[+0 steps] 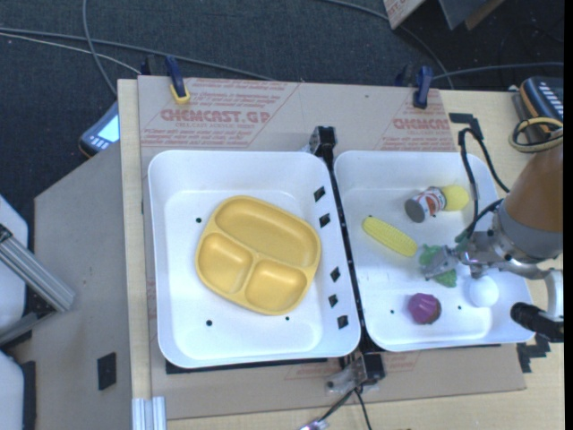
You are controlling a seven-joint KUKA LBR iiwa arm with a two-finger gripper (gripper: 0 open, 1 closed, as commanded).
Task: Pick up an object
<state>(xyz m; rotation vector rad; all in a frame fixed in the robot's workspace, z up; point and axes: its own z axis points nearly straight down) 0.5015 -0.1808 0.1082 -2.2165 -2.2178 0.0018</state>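
- Two white bins were seen side by side on the bench; right bin [380,325] was taken as landmark.
- Left bin [170,267] lay just left of it, a black divider strip [338,231] between them.
- A yellow tray [258,253] with three compartments was placed in the left bin, tilted, well apart from the right bin's things.
- In the right bin, a corn cob [389,236] was lying near its middle, slanted.
- A can [424,204] was lying on its side toward the bin's back, touching a yellow piece [456,197] on its right.
- A purple item [424,307] was set near the bin's front edge.
- A green leafy item [437,265] was located between corn cob and purple item, slightly right.
- A white ball [483,292] was seen near the bin's front right corner.
- The arm [537,209] was reached in over the bin's right wall.
- The gripper [466,256] was positioned low, just beside the green item and above the white ball.
- Jaw state could not be told; tips were too blurred and small, and no hold on anything could be made out.
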